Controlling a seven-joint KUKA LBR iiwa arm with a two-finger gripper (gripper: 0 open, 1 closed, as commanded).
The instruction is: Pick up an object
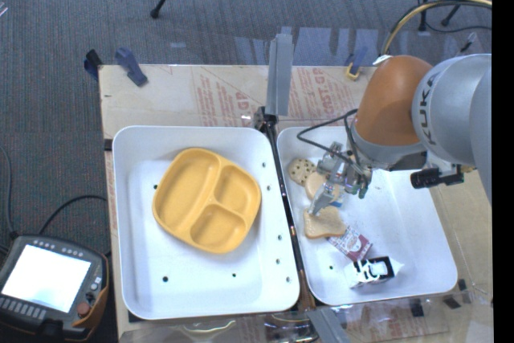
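With the gripper (328, 197) hanging in the right bin (418, 253), its fingers slightly spread just above the toast slice (324, 225) near the bin's left wall, a clean pick means dropping straight down and straddling the slice before closing.
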